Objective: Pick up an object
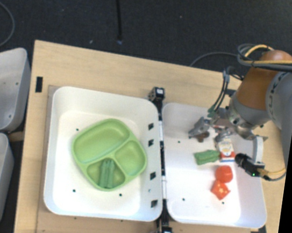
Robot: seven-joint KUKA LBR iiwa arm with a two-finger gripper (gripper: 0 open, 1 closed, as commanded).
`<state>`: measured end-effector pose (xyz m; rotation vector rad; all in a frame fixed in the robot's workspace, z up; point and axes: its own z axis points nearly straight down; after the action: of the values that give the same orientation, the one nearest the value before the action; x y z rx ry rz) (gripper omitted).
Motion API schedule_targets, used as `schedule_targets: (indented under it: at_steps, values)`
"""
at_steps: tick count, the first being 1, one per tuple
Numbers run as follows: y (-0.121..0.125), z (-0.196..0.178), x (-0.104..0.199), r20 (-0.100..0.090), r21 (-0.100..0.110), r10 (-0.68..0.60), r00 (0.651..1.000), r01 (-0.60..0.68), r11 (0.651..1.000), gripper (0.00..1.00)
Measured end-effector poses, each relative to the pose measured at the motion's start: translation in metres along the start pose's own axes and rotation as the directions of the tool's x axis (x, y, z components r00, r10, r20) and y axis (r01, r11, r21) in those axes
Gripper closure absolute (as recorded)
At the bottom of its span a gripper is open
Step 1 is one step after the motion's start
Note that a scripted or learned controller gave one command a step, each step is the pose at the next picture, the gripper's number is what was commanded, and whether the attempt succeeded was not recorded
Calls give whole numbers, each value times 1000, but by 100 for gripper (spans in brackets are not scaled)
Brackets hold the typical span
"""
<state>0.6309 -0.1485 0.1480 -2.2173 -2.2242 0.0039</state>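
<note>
Presently the gripper (213, 130) is seen low over the right bin (251, 210), near a green block (205, 157); finger state cannot be told.

One camera sits fixed above the bench (109, 70), looking down at a slant, seemingly from some height; both bins (55, 143) fit in view.
</note>
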Motion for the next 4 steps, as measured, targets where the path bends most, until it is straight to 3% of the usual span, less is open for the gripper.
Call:
schedule_targets:
  at_steps: [1, 2, 3, 4]
  values:
    - [1, -14, -2, 1, -7, 2, 1000, -2, 1000, 100]
    - [-3, -78, -5, 1, -10, 3, 1000, -3, 1000, 100]
    - [-3, -68, -6, 0, -2, 5, 1000, -5, 1000, 100]
    - [-26, -70, 41, -1, -2, -1, 1000, 1, 1000, 100]
